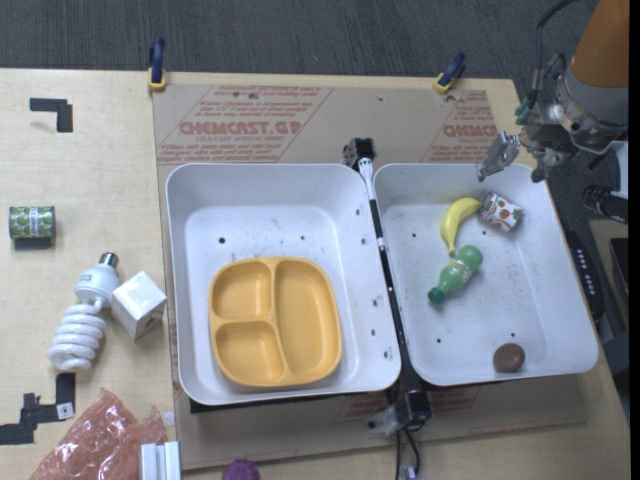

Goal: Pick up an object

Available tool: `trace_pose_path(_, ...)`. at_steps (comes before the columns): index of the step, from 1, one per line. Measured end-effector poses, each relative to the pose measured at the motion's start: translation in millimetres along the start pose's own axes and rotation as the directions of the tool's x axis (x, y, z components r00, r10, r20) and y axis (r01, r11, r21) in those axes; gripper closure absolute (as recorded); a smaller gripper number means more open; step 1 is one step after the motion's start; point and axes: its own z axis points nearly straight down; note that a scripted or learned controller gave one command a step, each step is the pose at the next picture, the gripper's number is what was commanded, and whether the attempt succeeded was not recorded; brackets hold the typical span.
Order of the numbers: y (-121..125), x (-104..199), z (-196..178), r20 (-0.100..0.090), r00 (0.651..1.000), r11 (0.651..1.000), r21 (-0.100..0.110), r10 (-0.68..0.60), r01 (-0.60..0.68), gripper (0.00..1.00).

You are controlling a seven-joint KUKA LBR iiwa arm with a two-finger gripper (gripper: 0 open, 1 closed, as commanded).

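Observation:
My gripper (519, 160) hangs over the far right corner of the right bin (560, 308), fingers spread open with nothing between them. Just below it in that bin lies a small white cup with red and green print (500, 211). A yellow banana (457, 220) lies to the cup's left. Nearer the front is a green bottle (456, 274), tilted on its side. A brown round object (509, 358) rests by the bin's near wall.
The left bin (190, 228) holds a yellow divided plate (275, 320). On the bench to the left lie a spiral light bulb (84, 314), a white cube (138, 304), a green can (31, 222) and a pink mesh bag (95, 438).

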Motion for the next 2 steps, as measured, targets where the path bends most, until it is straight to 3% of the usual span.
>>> trace_pose_path(1,12.3,-44.5,120.1,0.002,1.0,1.0,-0.005,0.001,-0.001,0.0)
trace_pose_path(2,-14.4,-26.7,135.5,0.013,1.0,1.0,-0.02,0.002,-0.001,0.0)
